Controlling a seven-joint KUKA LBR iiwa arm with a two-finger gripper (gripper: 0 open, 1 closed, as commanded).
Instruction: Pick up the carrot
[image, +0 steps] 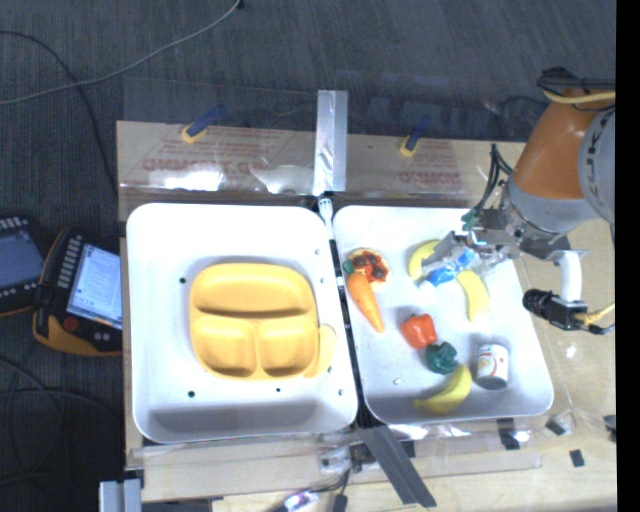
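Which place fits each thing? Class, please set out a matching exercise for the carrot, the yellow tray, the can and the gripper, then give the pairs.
Things:
1. carrot
2. yellow tray
3. can
4. gripper

Places:
A. left bin
B. right bin, near corner on the arm's side
C. over the right bin's far part
D. right bin, beside the divider

Pairs: 1-D, 2-A, 3-B, 4-C

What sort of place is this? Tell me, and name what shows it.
Probably a robot lab test bench: a robot arm reaching over two white bins, toy food like a carrot, and a teach pendant on carpet.
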